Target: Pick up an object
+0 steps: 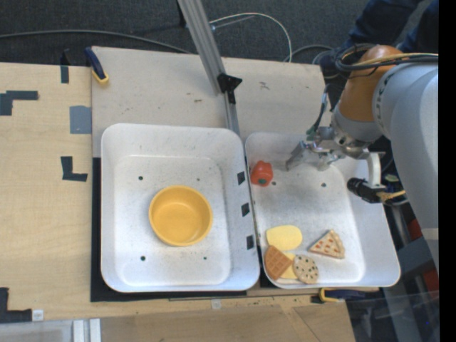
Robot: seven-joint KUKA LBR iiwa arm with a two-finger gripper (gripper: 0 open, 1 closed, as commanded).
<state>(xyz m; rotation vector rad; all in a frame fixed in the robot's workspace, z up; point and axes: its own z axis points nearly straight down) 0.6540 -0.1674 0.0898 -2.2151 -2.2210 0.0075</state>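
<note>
A: Where is the gripper [308,155] now?

B: Over the far end of the right bin [370,262], hanging from the arm [399,98] that comes in from the right; its fingers look spread apart with nothing between them, so it holds nothing, though the tips are small and dark here and I would not swear to how wide they stand.

A: And what could it pick?

B: The task names no single thing; nearest is the red pepper [261,173], lying against the left wall of that bin, just beside the gripper and a little nearer the camera; I judge that the likeliest target, since the fingers tilt towards it.

A: What else lies there?

B: Four flat pieces bunched in the near corner: a yellow disc [284,237], a waffle [278,262], a cookie [306,268] and a pizza slice [327,245]; the disc, waffle and cookie touch or overlap, the slice sits just apart; they are well away from the gripper.

A: The left bin [121,191]?

B: It bears a yellow bowl [180,214], upright, near its middle; far from the arm, so an unlikely choice.

A: Any risk with the pepper?

B: It sits tight to the wall; a finger may strike the rim or push the pepper aside rather than close around it; that is my guess only.
</note>
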